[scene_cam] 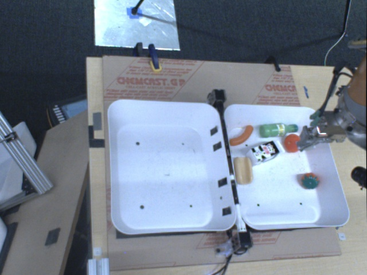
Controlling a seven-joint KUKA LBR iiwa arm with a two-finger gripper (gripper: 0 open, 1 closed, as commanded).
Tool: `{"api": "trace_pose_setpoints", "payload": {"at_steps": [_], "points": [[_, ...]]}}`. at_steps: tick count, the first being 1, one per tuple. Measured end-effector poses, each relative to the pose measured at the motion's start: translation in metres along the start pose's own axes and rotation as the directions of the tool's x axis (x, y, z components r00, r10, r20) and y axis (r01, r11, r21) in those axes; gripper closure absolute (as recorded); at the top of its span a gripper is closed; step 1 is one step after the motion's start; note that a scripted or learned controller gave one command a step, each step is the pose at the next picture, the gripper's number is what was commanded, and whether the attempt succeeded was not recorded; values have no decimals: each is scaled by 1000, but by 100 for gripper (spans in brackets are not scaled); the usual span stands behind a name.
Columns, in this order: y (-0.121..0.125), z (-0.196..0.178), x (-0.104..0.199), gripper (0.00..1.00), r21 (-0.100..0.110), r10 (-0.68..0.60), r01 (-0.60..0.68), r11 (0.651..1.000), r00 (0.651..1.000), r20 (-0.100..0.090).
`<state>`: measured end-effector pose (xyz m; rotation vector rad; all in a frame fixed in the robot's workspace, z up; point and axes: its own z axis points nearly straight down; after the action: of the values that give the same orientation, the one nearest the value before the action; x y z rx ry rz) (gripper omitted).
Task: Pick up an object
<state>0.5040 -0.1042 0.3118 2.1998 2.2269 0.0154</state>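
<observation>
The right bin [287,213] holds several small objects. An orange sausage shape [242,134] lies at its far left, with a green bottle [278,130] on its side next to it. A red-orange round object [291,143] sits just right of the bottle's near end. A white item with black spots [265,151] lies in the middle, a tan block [243,170] is by the left wall, and a teal round object [310,180] is at the near right. My gripper [304,138] reaches in from the right, low over the bin, right beside the red-orange object.
The left bin [166,165] stands beside the right one, joined by a black hinge strip [226,153]. Both rest on a cardboard sheet [172,79]. A foil-like square [136,15] lies beyond the bench, and a metal rail [20,153] is at the left.
</observation>
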Motion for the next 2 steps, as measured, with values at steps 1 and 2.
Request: {"api": "trace_pose_setpoints", "payload": {"at_steps": [1,2], "points": [[1,-11,0,100,-3,-3,3,1000,1000,0],[2,-22,1,100,-7,-7,7,1000,1000,0]]}}
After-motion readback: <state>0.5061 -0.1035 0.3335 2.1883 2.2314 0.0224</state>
